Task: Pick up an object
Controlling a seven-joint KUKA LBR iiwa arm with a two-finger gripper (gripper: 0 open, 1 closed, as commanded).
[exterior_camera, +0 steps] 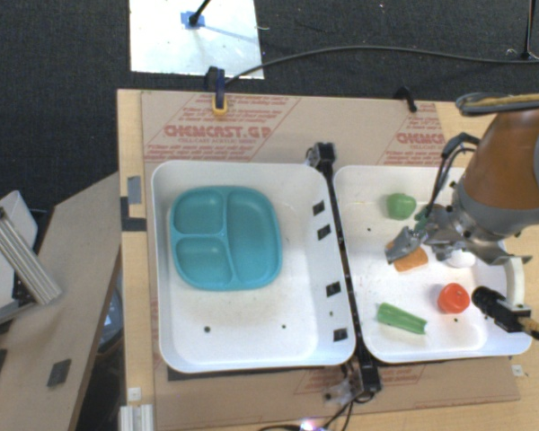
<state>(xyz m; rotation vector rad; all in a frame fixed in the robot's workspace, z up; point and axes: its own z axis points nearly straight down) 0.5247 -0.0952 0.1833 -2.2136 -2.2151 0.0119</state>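
The jaws sit low in the right bin, right on top of the orange piece. I cannot tell if they are open or closed. Squeeze it well, then lift slowly.

Both bins are white, with small black tabs along the divider between them. The left one holds a teal plate. The tool is grey metal, below the arm's orange band. Touching the tool lies an orange piece. Just above it sits a light green lump; below it, a darker green stick and a red-orange ball. The counter is tan with red lettering.
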